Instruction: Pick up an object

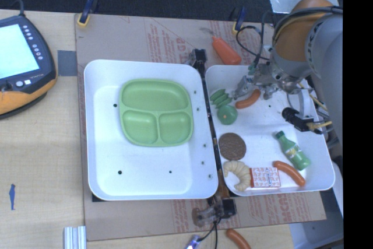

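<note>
At the near rim of my right bin (326,183) lie a croissant (236,171), a small red-and-white packet (265,177) and a sausage (289,172) in a row. Just behind them sit a brown round patty (232,146) and a green bottle (292,151). Farther back lie a green round vegetable (227,115) and a ribbed green piece (220,96). The left bin (99,143) holds 1 green divided plate (156,112). My pincer (252,90) is down at the far end of the right bin, right at a red sausage (247,100); whether it is wide, narrow or clamped, I cannot tell. I judge this the reach-and-grasp step. Next I need a firm close on that sausage, then a straight lift. An orange carrot (225,51) lies on the bench beyond.
</note>
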Controlling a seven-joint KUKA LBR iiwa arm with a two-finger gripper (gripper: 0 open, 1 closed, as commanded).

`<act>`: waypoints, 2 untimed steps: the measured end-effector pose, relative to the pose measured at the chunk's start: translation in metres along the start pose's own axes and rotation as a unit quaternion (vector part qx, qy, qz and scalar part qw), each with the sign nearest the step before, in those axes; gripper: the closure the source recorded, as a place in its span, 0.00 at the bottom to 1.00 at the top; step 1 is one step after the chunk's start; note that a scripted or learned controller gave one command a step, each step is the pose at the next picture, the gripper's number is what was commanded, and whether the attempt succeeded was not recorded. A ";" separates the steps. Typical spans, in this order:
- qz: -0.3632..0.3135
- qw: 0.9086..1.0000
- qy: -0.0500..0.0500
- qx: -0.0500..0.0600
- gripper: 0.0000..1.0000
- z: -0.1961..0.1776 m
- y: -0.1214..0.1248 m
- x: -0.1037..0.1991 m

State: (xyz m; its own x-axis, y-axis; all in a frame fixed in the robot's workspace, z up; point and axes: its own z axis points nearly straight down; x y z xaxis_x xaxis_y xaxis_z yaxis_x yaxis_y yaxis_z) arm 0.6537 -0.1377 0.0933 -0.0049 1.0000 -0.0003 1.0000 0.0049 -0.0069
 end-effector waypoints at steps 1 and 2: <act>0.001 1.000 0.000 -0.002 0.00 -0.018 0.002 -0.036; 0.000 1.000 0.001 -0.001 0.00 -0.025 0.002 0.012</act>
State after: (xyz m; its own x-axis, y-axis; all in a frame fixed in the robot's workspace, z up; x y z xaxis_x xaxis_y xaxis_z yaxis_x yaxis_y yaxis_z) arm 0.6562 -0.1254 0.1180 -0.0055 1.0000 0.0007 1.0000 0.0055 -0.0047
